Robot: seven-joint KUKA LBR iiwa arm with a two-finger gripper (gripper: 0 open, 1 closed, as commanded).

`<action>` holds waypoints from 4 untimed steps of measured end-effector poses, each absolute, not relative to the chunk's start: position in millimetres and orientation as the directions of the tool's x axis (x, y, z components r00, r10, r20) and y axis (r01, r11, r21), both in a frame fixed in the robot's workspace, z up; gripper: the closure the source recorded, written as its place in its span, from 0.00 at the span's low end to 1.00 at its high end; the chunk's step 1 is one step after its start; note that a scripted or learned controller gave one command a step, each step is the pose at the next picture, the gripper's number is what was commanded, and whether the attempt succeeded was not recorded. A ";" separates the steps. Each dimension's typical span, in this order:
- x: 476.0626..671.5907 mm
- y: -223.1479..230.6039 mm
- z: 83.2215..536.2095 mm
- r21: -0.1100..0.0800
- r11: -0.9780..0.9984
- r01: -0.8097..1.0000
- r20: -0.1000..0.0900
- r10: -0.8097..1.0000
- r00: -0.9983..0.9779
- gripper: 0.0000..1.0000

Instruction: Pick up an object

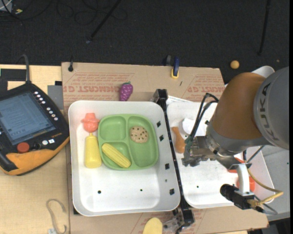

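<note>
In the camera view, the shallow white left bin [117, 194] is holding a green plastic plate with three compartments [112, 128]. A round speckled toy cookie [138, 134] is lying in the plate's upper right compartment, and a yellow toy corn cob [116, 155] is lying slantwise in its lower left one. Just beside the plate's left edge, a yellow squeeze bottle [92, 151] is lying on the bin floor, with a small pink toy figure [90, 123] touching its top end. The shallow white right bin [205, 189] is holding an orange-brown sausage-shaped piece [177, 138] near its left wall and a white rounded thing [189, 126] just above that, partly covered by the arm. The grey arm with the orange band [244, 111] is reaching over this bin and the gripper [190, 159] is hanging low, just right of the sausage-shaped piece. Whether it is open or closed I cannot tell, and nothing is showing in its grasp. An orange-red scrap [236, 167] is peeking out under the wrist. Outside the bins, a purple toy grape bunch [126, 90] is sitting on the printed brown cardboard sheet [97, 84] that is lying under both bins. A black and orange teach pendant [24, 126] is resting on the pale wooden bench [19, 199] at the left. A yellow rounded toy [153, 225] is lying at the front edge, and a blue and yellow clamp [175, 68] is gripping the cardboard's back edge. Dark floor with loose cables [102, 13] is stretching behind.
</note>
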State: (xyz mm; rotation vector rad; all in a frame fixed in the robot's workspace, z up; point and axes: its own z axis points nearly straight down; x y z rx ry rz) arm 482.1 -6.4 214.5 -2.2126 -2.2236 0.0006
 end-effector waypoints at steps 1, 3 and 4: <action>483.5 47.9 232.1 -0.002 0.005 1.000 0.002 1.000 -0.005 1.00; 486.2 75.4 216.2 -0.007 0.000 1.000 -0.001 1.000 0.000 1.00; 475.6 72.9 232.4 -0.003 -0.001 1.000 0.000 1.000 0.001 1.00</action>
